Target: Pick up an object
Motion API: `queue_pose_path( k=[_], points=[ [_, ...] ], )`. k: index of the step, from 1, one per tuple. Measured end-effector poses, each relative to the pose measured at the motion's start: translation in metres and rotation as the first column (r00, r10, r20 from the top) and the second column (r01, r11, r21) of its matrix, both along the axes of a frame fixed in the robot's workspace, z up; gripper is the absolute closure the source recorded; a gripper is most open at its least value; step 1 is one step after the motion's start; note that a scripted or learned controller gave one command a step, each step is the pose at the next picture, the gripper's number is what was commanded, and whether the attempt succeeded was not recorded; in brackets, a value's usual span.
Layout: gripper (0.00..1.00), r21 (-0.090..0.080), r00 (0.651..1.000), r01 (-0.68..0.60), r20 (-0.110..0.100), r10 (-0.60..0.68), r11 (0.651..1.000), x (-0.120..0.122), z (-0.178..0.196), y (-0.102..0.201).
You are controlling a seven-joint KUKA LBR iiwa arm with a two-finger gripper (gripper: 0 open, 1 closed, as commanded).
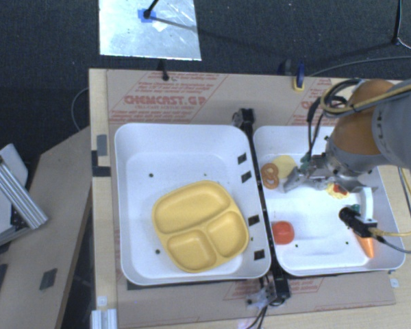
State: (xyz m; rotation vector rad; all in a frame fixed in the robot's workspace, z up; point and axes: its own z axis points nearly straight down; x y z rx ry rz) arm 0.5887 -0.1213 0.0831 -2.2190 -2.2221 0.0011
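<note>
The table (192, 91) carries two white bins over dark carpet (41, 40). In the right bin (315, 259), the carrot (366, 244) points toward the near edge. Whether the end effector (296, 178) is open, I cannot tell.

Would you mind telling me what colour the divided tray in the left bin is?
The divided tray is pale yellow, seen clearly in the camera view from above.

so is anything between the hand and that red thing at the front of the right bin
Nothing visible. The hand sits over the right bin near the pretzel-shaped piece, and only bare white floor lies between it and the red object.
</note>
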Motion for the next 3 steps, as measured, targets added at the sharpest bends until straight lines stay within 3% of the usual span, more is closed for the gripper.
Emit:
queue_pose_path(
  k=[1,3],
  points=[
    [1.0,-0.001,1.0,0.0,0.004,0.0,1.0,0.001,0.013,0.0],
    [1.0,-0.002,1.0,-0.003,0.009,0.003,1.0,-0.011,0.128,0.006]
  ],
)
